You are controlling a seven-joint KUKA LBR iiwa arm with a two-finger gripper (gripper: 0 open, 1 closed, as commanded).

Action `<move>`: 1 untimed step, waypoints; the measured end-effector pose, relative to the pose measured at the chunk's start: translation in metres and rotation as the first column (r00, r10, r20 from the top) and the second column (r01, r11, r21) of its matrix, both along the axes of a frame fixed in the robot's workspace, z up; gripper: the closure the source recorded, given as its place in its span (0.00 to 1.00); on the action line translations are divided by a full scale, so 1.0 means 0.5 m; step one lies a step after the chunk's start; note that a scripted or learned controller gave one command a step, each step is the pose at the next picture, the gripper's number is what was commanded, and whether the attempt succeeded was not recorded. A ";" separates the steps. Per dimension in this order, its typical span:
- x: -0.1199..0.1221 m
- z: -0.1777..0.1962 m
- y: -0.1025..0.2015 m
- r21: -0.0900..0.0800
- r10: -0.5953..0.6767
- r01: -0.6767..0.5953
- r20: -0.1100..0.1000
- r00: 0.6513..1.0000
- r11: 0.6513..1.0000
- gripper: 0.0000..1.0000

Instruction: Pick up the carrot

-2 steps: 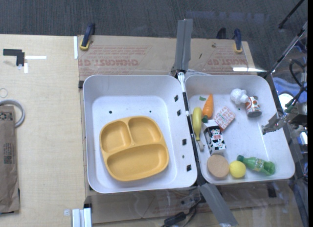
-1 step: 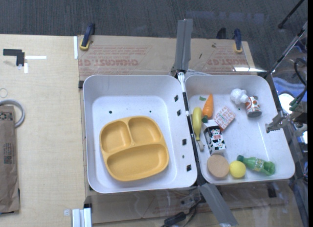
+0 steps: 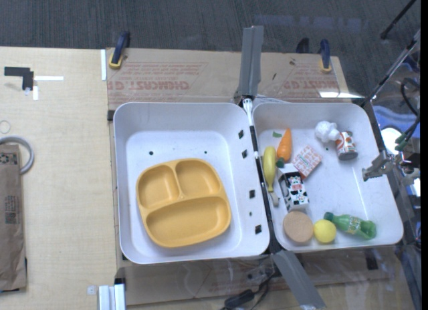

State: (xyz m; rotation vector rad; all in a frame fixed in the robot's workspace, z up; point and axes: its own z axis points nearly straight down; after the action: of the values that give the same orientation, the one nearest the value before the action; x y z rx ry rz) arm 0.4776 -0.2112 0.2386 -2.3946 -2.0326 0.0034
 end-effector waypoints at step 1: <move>0.000 0.096 0.143 -0.001 -0.124 0.124 -0.001 0.992 0.992 0.00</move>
State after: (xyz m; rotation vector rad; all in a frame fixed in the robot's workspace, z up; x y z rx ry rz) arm 0.4778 -0.1399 0.2867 -2.5159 -1.8800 0.0053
